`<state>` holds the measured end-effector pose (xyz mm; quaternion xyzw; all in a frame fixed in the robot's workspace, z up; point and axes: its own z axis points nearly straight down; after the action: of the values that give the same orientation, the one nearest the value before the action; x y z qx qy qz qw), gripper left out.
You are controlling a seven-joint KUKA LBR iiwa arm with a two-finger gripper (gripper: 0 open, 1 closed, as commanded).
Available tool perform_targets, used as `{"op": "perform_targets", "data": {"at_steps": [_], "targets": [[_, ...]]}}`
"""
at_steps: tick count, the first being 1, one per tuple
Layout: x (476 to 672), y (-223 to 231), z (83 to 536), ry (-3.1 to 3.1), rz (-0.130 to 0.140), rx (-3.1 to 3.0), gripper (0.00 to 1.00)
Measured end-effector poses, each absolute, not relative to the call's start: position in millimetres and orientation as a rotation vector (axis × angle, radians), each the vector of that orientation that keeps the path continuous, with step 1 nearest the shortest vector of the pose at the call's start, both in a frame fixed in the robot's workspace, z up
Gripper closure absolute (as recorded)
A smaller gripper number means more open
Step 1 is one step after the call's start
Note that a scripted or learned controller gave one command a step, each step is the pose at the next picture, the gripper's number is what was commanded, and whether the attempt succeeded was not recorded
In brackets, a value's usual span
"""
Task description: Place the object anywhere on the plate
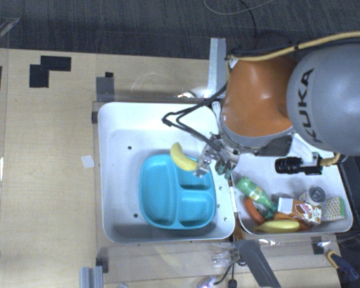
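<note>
A yellow banana (182,157) hangs over the upper right rim of the blue divided plate (168,200), which lies in the left white bin (117,161). My gripper (202,167) reaches down from the right and is shut on the banana's right end. The banana tilts up and to the left from the fingers. The orange wrist band and the grey arm cover the bench above and to the right of the gripper.
The right bin (345,224) holds a green bottle (252,189), a carrot (252,209), a second yellow fruit (278,225), a small carton (306,212), a can (316,194) and a grey-green block (333,207). A black cable (180,119) loops above the plate.
</note>
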<state>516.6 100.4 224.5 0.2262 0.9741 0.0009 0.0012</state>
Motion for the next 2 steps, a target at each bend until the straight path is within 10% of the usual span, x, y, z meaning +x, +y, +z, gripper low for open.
{"op": "perform_targets", "data": {"at_steps": [1,2], "targets": [[498.2,170.4,355.8,2.930,0.006,1.119,1.00],[498.2,170.5,355.7,2.930,0.005,1.119,0.00]]}}
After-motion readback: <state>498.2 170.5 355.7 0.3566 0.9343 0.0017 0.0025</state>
